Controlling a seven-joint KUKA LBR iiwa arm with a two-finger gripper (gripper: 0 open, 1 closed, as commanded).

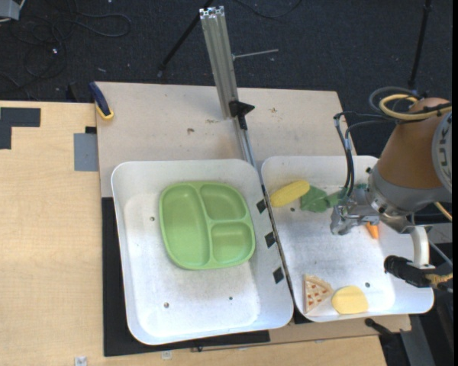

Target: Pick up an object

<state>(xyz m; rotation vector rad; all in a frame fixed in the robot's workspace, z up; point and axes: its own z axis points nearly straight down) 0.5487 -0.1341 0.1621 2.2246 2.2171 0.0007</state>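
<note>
The pincer (pixel 343 223) hangs low in the right bin (pixel 320 254), near its far right side; whether it is spread, I cannot tell. Just beside it lie a green toy (pixel 316 200) and a corn cob (pixel 288 193). Open floor separates these from the pizza slice (pixel 315 293) and yellow lemon (pixel 349 300) at the near rim. The left bin (pixel 137 296) holds a green divided plate (pixel 208 225).

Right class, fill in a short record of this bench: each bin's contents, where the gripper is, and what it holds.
left bin: green divided plate
right bin: corn, green toy, pizza slice, yellow piece, small orange piece
gripper: over the right bin, beside the green toy
held: nothing seen between the fingers; open or shut cannot be told
</note>
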